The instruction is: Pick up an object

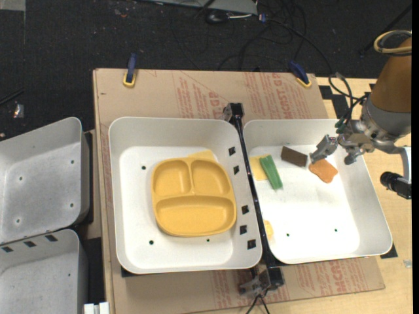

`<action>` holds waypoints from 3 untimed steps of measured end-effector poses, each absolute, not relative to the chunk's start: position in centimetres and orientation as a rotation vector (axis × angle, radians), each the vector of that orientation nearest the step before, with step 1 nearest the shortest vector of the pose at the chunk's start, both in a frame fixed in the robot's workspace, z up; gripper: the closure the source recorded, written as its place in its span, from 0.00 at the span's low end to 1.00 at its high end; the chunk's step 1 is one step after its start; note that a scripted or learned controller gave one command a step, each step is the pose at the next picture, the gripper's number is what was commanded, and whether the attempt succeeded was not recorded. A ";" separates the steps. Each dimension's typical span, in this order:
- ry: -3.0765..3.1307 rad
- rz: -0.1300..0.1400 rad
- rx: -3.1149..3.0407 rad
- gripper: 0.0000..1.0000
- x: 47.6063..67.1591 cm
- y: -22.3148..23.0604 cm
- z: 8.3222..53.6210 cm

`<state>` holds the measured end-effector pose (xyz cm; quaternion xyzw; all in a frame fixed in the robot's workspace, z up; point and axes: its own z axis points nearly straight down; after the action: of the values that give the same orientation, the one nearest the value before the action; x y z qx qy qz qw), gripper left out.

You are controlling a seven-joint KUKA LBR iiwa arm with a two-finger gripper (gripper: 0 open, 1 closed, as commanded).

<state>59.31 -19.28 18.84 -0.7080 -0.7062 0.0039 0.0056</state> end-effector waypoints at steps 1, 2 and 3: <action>-2.223 0.000 -2.221 0.00 59.7 -19.2 19.7; -2.219 0.003 -2.219 0.00 59.2 -18.4 14.9; -2.218 0.004 -2.220 0.00 59.1 -18.3 9.5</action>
<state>59.13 -18.33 9.53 -0.7074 -0.7068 0.0013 0.0019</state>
